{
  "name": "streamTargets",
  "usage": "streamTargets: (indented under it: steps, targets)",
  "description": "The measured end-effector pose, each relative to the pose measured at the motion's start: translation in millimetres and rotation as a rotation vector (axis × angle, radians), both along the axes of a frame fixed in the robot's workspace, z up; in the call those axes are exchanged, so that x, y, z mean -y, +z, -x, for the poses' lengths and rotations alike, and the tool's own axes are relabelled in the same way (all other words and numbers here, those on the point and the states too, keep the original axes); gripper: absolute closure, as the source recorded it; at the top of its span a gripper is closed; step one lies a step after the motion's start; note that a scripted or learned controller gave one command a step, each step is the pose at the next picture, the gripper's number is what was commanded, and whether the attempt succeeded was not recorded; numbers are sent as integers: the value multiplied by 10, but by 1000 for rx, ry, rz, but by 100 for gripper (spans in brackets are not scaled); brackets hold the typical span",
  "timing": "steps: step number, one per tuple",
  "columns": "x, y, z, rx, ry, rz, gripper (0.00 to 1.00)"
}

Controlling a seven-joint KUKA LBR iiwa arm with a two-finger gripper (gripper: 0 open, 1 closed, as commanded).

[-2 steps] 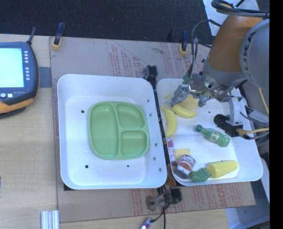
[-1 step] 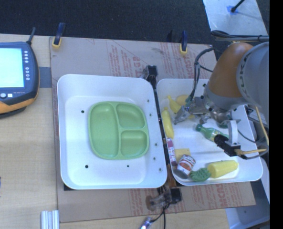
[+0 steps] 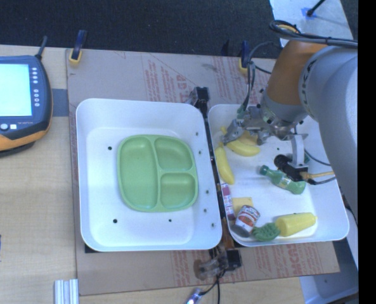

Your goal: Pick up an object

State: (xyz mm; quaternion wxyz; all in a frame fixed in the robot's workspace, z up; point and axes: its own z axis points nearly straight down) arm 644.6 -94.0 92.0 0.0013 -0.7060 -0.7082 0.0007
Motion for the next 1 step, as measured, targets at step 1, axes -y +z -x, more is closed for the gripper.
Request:
streamTargets:
  steps: [1]
  targets:
    - [-595,2246,176,2,2,1,0]
